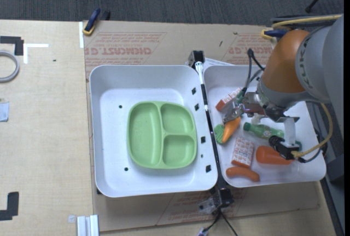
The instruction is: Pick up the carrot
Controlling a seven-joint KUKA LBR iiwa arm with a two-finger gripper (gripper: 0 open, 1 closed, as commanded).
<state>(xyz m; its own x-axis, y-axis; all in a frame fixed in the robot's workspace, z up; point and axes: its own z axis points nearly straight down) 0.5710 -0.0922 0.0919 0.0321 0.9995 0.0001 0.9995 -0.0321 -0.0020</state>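
the carrot (228, 130) lies in the right bin (311, 173) near its left wall, green top toward the divider. the gripper (236, 111) sits just above it, touching or nearly so; whether it is released or clenched cannot be told. the left bin (104, 136) holds a green divided plate (162, 135).

Even, bright overhead light, soft shadows inside the white bins (104, 120), sharp focus, slight graininess.

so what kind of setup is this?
Likely a lab pick-and-place test bench: two white bins side by side on cardboard, a green tray in one, toy food such as a carrot in the other, under the arm.
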